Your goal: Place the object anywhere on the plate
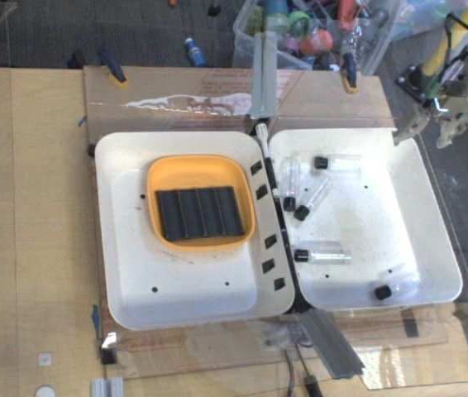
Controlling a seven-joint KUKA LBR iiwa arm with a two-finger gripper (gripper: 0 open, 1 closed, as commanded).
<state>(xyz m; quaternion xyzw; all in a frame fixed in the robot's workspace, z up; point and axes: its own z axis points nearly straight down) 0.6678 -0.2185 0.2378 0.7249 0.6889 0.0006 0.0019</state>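
Note:
An orange plate (161, 177) sits in the left bin (126, 288). A dark ridged block (200, 212) lies flat on it, filling most of its middle. Several clear vials with black caps lie in the right bin (420, 222): one near the back (333, 163), one tilted by the divider (312, 198), one further forward (325, 256) and one in the front right corner (393, 288). My gripper (436, 126) hangs outside the right bin's back right corner, beyond its rim. Its pale fingers stand spread with nothing between them.
A clear tub of colourful odds and ends (325, 15) stands behind the bins. A metal bar (263, 73) runs along the divider at the back. Cables and a yellow hose (445, 48) hang by the gripper. Bare bench lies to the left.

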